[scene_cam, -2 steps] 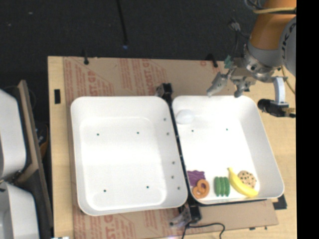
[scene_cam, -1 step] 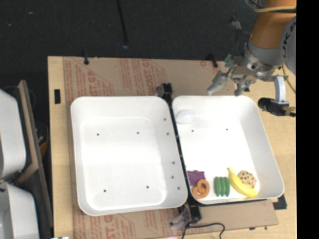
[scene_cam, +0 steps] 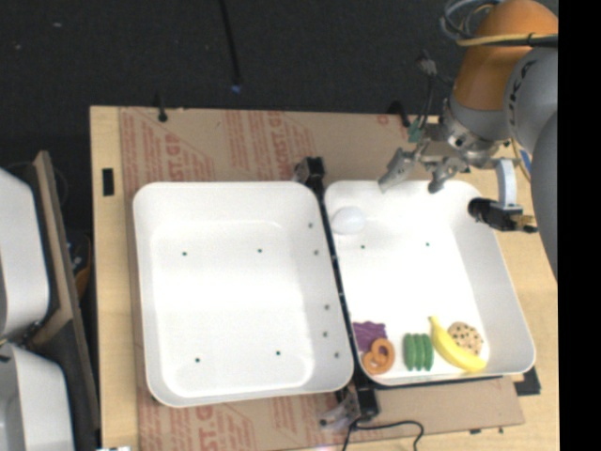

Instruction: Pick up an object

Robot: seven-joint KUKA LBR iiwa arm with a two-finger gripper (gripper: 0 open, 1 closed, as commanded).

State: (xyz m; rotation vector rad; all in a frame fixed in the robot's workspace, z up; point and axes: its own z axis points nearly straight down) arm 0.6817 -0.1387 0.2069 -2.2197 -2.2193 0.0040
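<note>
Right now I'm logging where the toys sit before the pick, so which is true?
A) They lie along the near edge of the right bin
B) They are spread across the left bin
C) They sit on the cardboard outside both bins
A: the banana, cookie, green pods, orange ring and purple piece cluster at the right bin's near edge.

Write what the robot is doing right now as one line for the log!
gripper: open, holding nothing, above far edge of right bin | toys at near edge: banana, cookie, green piece, orange ring, purple piece | white ball far left corner
</note>
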